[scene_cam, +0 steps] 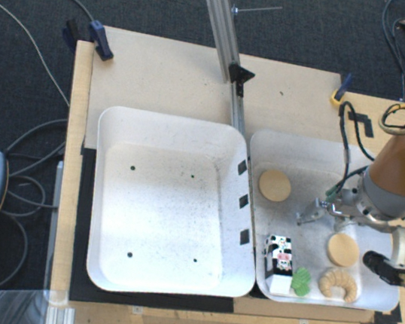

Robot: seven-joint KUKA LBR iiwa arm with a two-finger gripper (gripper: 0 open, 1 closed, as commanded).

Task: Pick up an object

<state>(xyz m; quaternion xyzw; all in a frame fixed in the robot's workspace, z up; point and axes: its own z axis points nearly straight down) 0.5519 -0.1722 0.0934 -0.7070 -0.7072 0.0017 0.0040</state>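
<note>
A grey-and-orange arm's gripper [315, 213] hangs over the right white bin [306, 155]; whether its jaws are spread cannot be told. Along the bin's near edge a round tan disc [342, 249], a beige croissant [339, 284] and a green lump [301, 281] crowd together, so a descent risks knocking neighbours.

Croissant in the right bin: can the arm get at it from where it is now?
Probably yes. The croissant lies uncovered near the front wall of the right bin, just below the arm. A round biscuit and a green piece sit close by, so a grab could nudge them.
</note>
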